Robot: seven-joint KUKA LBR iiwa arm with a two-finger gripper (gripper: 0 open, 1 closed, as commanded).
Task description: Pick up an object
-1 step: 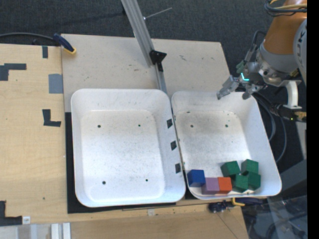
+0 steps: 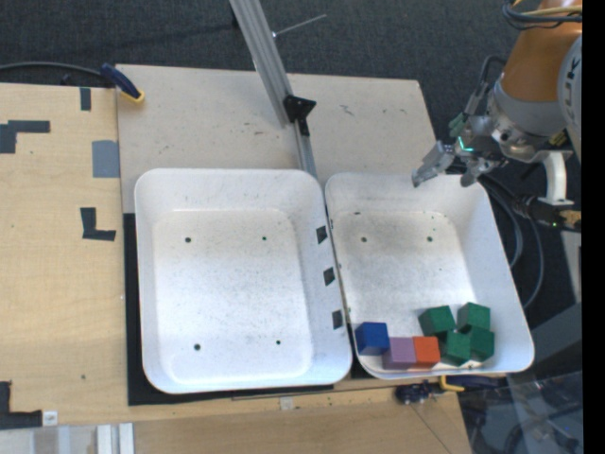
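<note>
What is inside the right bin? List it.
The right bin holds a cluster along its near edge: a blue block, a purple block, an orange block and several green blocks. The green ones overlap, so their number and anything beneath stay hidden.

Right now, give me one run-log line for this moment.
gripper: open, holding nothing, above right bin's far rim | blocks: clustered in near corner | pick: not started

Grey arm, orange band, black cables
</note>
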